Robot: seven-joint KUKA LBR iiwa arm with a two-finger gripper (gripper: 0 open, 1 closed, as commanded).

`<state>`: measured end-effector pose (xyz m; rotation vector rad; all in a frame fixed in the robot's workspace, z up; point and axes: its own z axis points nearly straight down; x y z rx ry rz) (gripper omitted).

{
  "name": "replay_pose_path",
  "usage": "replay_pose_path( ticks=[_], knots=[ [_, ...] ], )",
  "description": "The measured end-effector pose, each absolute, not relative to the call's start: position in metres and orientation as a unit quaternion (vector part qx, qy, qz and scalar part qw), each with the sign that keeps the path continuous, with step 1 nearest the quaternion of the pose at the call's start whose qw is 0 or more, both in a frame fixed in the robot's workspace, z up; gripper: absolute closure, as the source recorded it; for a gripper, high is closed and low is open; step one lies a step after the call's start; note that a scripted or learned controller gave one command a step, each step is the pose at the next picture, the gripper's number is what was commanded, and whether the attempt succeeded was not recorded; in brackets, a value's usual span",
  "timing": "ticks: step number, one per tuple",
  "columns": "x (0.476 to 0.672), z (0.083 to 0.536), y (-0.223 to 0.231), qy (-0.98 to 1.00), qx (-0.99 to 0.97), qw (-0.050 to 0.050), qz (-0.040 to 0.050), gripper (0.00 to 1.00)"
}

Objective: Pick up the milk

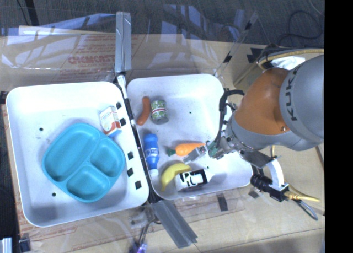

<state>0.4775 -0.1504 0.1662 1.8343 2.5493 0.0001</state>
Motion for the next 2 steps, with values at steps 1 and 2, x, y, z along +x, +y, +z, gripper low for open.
replay_pose_path(
  ticks=[1,2],
  knots=[
    [0.477,0.140,-0.179,0.810,0.587,-0.002,-0.0004,0.00],
    [0.483,0.101,-0.127,0.848,0.531,0.010,0.0032,0.00]
  ],
)
